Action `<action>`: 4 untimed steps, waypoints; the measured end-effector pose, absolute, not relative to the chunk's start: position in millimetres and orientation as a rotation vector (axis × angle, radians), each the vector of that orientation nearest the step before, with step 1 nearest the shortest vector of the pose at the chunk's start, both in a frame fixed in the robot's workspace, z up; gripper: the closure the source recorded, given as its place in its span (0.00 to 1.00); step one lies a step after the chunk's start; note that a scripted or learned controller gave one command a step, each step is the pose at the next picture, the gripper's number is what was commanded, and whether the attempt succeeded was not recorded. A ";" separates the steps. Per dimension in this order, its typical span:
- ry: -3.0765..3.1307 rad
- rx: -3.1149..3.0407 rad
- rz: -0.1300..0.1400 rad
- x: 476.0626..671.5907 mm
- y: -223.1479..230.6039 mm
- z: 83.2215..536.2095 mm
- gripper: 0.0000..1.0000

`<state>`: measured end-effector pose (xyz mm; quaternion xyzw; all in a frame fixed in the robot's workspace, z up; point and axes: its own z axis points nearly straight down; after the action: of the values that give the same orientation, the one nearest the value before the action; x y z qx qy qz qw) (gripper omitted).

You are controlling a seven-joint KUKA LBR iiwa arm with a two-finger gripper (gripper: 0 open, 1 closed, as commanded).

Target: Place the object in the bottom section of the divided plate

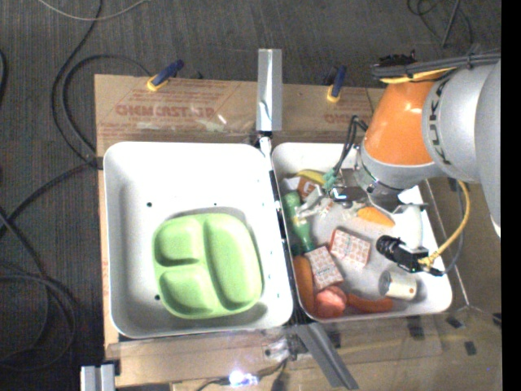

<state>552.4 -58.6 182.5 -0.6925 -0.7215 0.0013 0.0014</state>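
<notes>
Whether the end effector [342,190] is open, closed or gripping anything I cannot tell; it sits low among the clutter. Going left to right: the green divided plate [209,265] lies bare in the left bin [130,177], while food items crowd the right bin [435,296]. Packed so tightly, neighbours could get nudged or pinched together, or a grab could slip.
</notes>
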 end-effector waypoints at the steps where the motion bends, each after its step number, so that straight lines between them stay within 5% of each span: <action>1: -2.138 -2.325 -0.031 504.4 -101.1 102.4 0.00; 2: -2.140 -2.331 -0.032 505.7 -102.4 112.6 1.00; 3: -2.356 -2.075 0.003 550.7 -30.7 182.8 1.00; 4: -2.446 -1.969 0.003 580.0 24.4 219.3 1.00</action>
<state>580.0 24.4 219.3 -0.6270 -0.7790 0.0010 0.0006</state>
